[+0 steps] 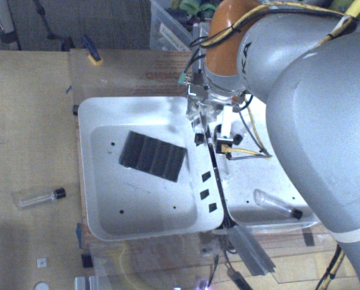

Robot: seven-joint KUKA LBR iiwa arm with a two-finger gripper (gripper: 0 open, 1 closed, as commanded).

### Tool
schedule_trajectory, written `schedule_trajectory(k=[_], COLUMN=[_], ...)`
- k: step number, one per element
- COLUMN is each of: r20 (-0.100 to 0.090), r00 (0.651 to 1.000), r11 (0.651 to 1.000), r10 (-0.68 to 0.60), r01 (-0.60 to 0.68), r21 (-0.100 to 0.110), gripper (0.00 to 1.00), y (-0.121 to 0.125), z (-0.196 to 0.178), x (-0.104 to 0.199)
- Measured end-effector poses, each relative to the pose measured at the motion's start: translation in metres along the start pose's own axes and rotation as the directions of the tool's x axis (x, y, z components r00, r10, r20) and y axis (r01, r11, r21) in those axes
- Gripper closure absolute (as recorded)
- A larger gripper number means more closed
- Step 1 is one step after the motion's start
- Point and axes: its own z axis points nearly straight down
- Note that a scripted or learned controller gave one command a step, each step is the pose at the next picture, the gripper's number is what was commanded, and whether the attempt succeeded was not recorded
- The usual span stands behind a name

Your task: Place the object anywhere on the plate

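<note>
Hand [199, 130] above bins' seam, one plate [153, 156], two vials [278, 203]

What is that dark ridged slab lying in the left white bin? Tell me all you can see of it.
The dark slab is a flat, near-black rectangle with parallel ridges or grooves running across its short side, dividing it into about four strips. It looks matte, perhaps plastic or rubber. It lies flat on the floor of the left bin, turned at a slant, toward the bin's upper middle. Nothing rests on it, and it touches none of the bin's walls.

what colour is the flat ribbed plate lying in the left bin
Dark grey to black, with lengthwise ridges; the plate shows clearly in the camera view.
</note>
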Motion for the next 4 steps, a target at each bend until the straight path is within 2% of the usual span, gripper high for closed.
schedule_trajectory(k=[1, 2, 3, 4], r20=[-0.023, -0.017, -0.015, -0.002], r00=[0.950, 0.996, 1.000, 0.903], r11=[0.950, 0.995, 1.000, 0.903], r10=[-0.312, -0.092, 0.007, 0.429], r01=[0.312, 0.092, -0.007, -0.429], r21=[0.019, 0.030, 0.028, 0.031], gripper=[1.00, 1.00, 1.00, 1.00], y=[-0.004, -0.023, -0.045, -0.039], z=[-0.121, 0.016, -0.032, -0.040], x=[0.002, 0.067, 0.143, 0.142])
